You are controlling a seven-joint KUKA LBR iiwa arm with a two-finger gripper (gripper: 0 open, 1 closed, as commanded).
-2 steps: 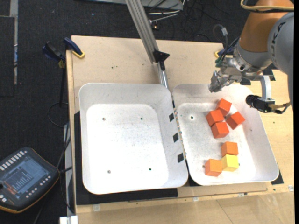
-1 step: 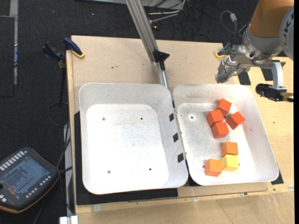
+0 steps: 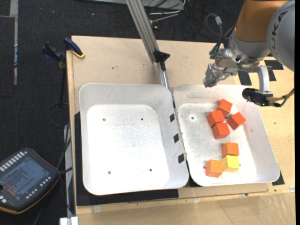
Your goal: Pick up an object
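Blocks: six small blocks sit in the right bin (image 3: 262,139). Five are orange and one is yellow.
Top group: four orange blocks are bunched close, near the far side of the bin. One orange block (image 3: 225,106) is at the top, one (image 3: 216,117) is to its left, one (image 3: 236,120) is to its right, and one (image 3: 221,130) is lowest.
Bottom group: an orange block (image 3: 230,149) sits just above the yellow block (image 3: 231,163). Another orange block (image 3: 214,168) touches the yellow one on its left.
Gripper: the gripper (image 3: 210,79) hangs above the far edge of the right bin, apart from the blocks. No block is between its fingers. I cannot tell if they are open or closed.
Arm: grey with an orange band, coming in from the top right.
Left bin: the left bin (image 3: 93,125) is white with tiny dark specks and touches the right bin.
Bench: the bench (image 3: 117,60) is light brown wood. A metal pole (image 3: 143,25) stands slanted on it.
Room: dark carpet (image 3: 37,13) lies around the bench. A grey hand controller (image 3: 23,179) with a screen lies at the lower left, and a blue and yellow clamp (image 3: 65,50) grips the bench's far left corner.
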